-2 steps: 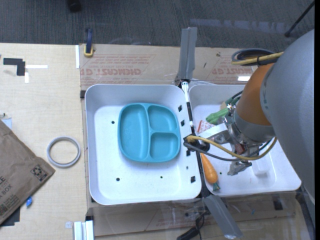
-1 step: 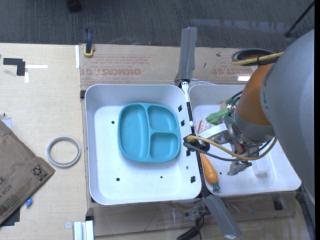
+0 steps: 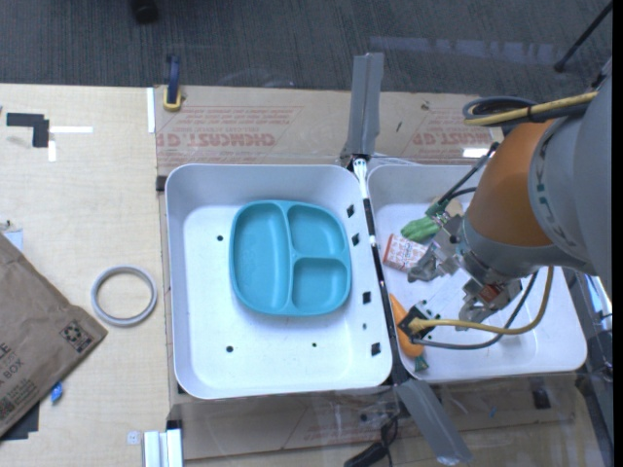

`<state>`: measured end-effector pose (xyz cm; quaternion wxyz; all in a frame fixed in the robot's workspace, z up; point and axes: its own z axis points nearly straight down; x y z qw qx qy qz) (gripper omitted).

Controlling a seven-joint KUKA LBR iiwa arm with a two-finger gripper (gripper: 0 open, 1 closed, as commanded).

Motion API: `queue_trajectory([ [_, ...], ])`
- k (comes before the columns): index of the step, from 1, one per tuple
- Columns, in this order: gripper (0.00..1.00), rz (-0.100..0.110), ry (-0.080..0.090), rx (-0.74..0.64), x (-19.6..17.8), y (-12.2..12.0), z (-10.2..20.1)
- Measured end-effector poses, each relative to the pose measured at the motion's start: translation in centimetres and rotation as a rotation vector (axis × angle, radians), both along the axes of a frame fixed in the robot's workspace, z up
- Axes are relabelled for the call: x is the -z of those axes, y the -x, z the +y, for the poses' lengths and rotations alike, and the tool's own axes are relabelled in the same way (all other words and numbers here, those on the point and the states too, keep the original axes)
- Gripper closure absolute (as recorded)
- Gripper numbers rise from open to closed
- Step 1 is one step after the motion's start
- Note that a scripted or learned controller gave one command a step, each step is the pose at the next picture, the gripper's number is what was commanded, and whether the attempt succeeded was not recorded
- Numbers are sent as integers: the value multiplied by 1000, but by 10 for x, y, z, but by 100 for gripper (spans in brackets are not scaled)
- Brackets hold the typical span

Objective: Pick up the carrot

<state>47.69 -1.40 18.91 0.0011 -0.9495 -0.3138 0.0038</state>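
The gripper (image 3: 450,272) hangs low in the right bin (image 3: 555,353), probably lining up a grab; whether it grips anything, I can't tell. The carrot (image 3: 412,345) lies near it, along that bin's left wall.

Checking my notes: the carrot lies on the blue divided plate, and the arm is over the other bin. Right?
Not quite. In the camera view the carrot lies not on the blue divided plate but in the other bin, by the wall nearest the plate; the arm is over that bin.
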Motion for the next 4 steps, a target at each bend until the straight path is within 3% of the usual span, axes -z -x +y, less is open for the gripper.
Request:
queue_trajectory([
  [1, 100, 6, 1, 1, -6, 0, -1],
  [2, 0, 6, 1, 1, -6, 0, -1],
  [3, 100, 13, 3, 0, -13, -1, -1],
  [4, 100, 0, -3, -498, -13, 0, 29],
])
